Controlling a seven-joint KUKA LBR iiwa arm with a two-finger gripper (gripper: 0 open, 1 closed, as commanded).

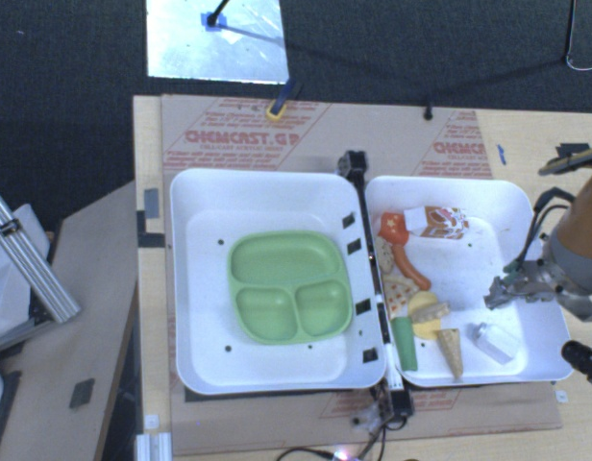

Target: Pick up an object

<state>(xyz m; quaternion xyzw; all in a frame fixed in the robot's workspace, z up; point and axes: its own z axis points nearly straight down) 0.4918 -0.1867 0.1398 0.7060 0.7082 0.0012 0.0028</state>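
Risk, missed target: we judge the likeliest failure is the hand [500,294] closing on nothing, since it hangs over a bare patch of the right-hand shallow white bin [512,200] with no object under it.
Risk, crowding: the toys sit packed against the bin's left wall, touching or overlapping, so a descent there could nudge a neighbour, or pinch two pieces and drop both.
Risk, flat pieces: the small white rectangular block [494,342] and the tan wedge-shaped cone [452,351] lie low on the floor; we expect they could slip out or be pushed aside.
Candidates, left side: an orange carrot-shaped toy [404,250], a brown-and-white printed carton [440,221], a green cylindrical stick [404,344] and a yellow flat slice [429,317].
Nearest thing: the white block, just below and near the hand, apart from it.
Other bin: the left-hand white bin [195,209] holds a pale green divided plastic tray [288,286], too broad for an easy grasp, we think.
Arm pose: the grey arm [579,248] reaches in from the right edge over the worktop [152,248], wrist bent toward the bin's middle.
Hand state: dark and small here; we cannot tell whether it is open or closed, and nothing is visibly held in it.
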